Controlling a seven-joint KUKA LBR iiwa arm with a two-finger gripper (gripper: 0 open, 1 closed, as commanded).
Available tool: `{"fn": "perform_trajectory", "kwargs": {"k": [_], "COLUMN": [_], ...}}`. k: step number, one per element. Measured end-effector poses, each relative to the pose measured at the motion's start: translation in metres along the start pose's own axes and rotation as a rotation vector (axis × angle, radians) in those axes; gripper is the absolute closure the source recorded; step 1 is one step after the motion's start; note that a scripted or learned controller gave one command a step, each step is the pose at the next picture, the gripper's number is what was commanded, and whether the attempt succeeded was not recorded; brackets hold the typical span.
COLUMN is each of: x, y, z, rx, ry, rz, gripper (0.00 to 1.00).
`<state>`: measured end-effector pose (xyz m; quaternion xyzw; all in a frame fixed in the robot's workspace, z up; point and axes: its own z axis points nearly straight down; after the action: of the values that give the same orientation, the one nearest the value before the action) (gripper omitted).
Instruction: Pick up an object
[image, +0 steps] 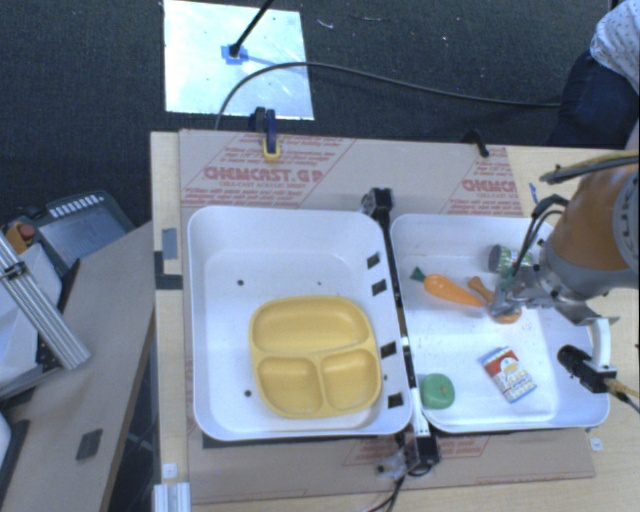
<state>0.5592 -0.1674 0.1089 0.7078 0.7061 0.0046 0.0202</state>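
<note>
Orange carrot (452, 290) centre-right in right bin (570, 405) | gripper (503, 303) at its right end, finger state unclear | yellow tray (314, 354) in left bin (215, 300)

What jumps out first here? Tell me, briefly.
The yellow divided plate catches the eye first, lying in the left bin. Next comes the grey and orange arm reaching into the right bin, its gripper down beside the toy carrot. A green round object sits at that bin's near left corner.
</note>
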Motion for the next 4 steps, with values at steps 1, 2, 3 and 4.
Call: {"fn": "perform_trajectory", "kwargs": {"k": [1,2,3,4], "x": [-0.006,-0.014,-0.026,0.034], "y": [0.009,0.021,0.026,0.022], "z": [-0.046,-0.103,-0.159,-0.146], "rx": [0.029,0.027,0.026,0.035], "ry": [0.02,0.019,0.019,0.024], "rz": [-0.006,-0.007,-0.007,-0.012], "gripper": [1.0,1.0,1.0,1.0]}}
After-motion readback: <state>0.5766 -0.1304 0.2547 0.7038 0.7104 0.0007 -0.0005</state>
